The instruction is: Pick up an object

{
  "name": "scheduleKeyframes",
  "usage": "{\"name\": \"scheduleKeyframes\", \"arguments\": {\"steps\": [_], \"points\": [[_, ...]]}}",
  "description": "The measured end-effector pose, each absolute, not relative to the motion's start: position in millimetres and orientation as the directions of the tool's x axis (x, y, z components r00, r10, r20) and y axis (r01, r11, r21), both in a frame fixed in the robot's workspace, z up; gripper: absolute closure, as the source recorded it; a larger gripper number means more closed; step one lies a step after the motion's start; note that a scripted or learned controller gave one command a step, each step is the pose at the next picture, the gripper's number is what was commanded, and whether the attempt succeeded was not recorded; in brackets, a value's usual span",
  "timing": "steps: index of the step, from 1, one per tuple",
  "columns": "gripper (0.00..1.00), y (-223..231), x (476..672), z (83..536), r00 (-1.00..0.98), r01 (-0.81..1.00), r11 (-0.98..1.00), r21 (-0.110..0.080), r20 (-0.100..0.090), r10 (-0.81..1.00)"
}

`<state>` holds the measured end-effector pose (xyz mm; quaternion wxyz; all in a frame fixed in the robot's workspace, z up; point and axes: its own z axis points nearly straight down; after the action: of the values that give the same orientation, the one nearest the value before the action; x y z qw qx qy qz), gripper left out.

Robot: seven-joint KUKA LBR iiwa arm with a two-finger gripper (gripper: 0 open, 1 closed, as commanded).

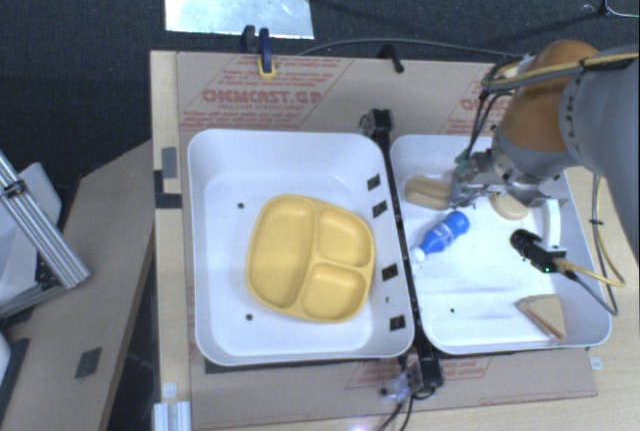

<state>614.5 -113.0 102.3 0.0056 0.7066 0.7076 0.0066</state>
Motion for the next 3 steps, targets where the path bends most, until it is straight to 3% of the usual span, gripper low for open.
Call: {"name": "scheduleKeyframes", "arguments": {"steps": [1, 3], "points": [[1.00, -116.1, 617.5, 167.1, -0.004, 1.000, 0.004, 0.008, -0.002, 1.000], [1.00, -113.7, 613.2, 275.0, -0.006, 1.000, 0.006, 0.009, -0.001, 1.000]]}}
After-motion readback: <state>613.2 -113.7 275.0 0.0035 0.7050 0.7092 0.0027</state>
